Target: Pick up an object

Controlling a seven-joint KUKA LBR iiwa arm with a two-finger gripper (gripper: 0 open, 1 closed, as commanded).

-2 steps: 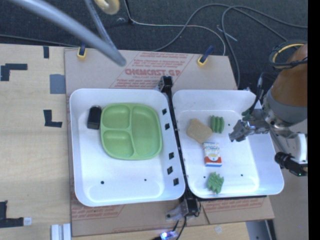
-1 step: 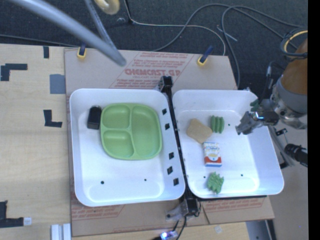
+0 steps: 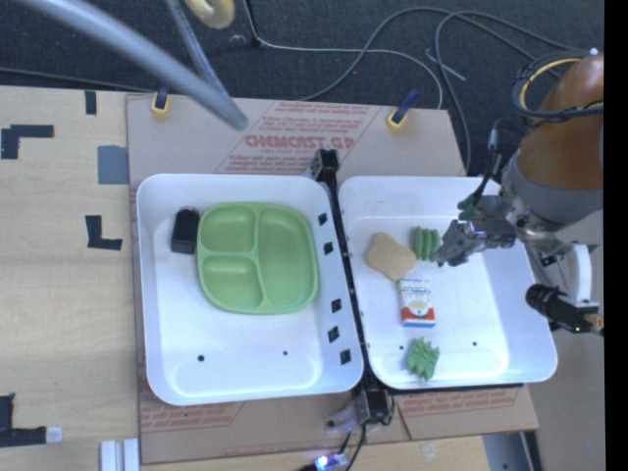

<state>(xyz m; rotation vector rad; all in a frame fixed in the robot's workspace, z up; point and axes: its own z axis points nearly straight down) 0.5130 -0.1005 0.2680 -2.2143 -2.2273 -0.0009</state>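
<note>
**Asker:** Where was your claw at that moment?

**Me:** My claw (image 3: 453,250) hung over the right bin (image 3: 520,356), toward its three o'clock side, with my arm reaching in from that edge. Whether the tips were spread or closed I could not tell; they were too dark and small against the bin floor. I saw nothing between them, so I won't claim a hold on anything.

**Asker:** What was there to pick up?

**Me:** Four small things lay in that bin. A green bundle (image 3: 425,242) sat just beside my claw, at its nine o'clock. A tan sponge (image 3: 392,256) lay next to that, further toward nine. A little white carton (image 3: 416,301) lay at about seven o'clock from the claw, and a green leafy toy (image 3: 422,358) sat well below, near the bin's six o'clock edge.

**Asker:** And the other bin?

**Me:** The left bin (image 3: 177,361) held a green divided plate (image 3: 259,258) with a small black block (image 3: 184,231) touching its nine o'clock rim.

**Asker:** Why were you placed there?

**Me:** My guess is the green bundle was the target, being nearest. It lay close to the sponge, so a sloppy descent could have nudged both.
</note>
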